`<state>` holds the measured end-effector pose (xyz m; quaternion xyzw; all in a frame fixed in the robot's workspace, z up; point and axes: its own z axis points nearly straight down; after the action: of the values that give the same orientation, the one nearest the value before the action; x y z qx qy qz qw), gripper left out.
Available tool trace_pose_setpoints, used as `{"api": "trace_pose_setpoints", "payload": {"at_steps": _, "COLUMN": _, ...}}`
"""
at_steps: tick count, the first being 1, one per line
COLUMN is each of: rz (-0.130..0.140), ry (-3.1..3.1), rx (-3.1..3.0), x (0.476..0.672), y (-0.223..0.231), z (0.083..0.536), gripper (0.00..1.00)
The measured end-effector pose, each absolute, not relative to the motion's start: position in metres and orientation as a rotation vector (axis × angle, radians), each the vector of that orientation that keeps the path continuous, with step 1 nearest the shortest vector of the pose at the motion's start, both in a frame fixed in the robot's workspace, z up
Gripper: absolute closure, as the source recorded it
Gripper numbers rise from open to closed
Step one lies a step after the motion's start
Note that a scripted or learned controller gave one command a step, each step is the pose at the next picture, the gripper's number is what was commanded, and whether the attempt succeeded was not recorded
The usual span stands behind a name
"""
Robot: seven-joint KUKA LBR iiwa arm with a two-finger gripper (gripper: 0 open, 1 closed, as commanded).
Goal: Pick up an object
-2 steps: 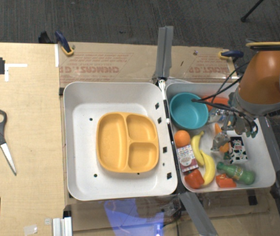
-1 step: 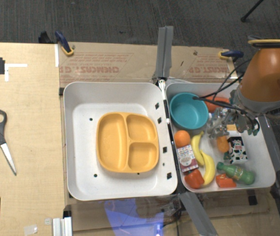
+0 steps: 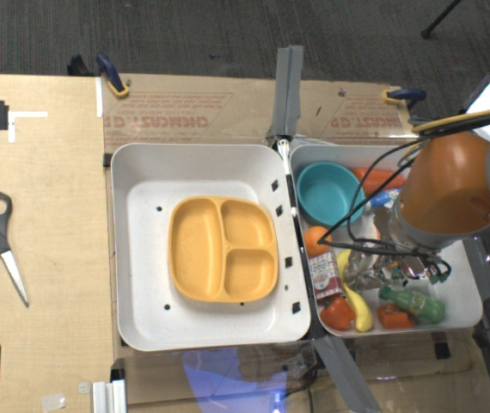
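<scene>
My gripper (image 3: 381, 269) reaches down into the right bin (image 3: 460, 308), under the orange band of the arm (image 3: 450, 183), which hides the fingers. Around it lie several toy foods: a banana (image 3: 358, 306), a red tomato (image 3: 338, 315), a green vegetable (image 3: 417, 304), an orange fruit (image 3: 314, 239) and a small labelled packet (image 3: 323, 274). A teal bowl (image 3: 327, 189) sits in the bin's far left corner. Nothing is seen lifted.
The left bin (image 3: 133, 248) holds a yellow divided plate (image 3: 224, 249). Scissors (image 3: 0, 239) lie on the wooden bench at the far left. A grey divider post (image 3: 287, 93) stands between the bins at the back. Black cables loop across the right bin.
</scene>
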<state>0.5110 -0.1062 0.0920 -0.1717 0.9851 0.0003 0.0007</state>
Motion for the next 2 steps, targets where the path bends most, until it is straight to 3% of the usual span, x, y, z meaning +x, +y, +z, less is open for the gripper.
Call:
{"api": "trace_pose_setpoints", "payload": {"at_steps": 1, "rz": -0.001, "ry": 3.107, "rx": -0.424, "x": 0.524, "y": -0.125, "z": 0.289, "gripper": 1.00}}
{"api": "trace_pose_setpoints", "payload": {"at_steps": 2, "rz": 0.001, "ry": 3.110, "rx": -0.434, "x": 0.497, "y": -0.124, "z": 0.152, "gripper": 1.00}}
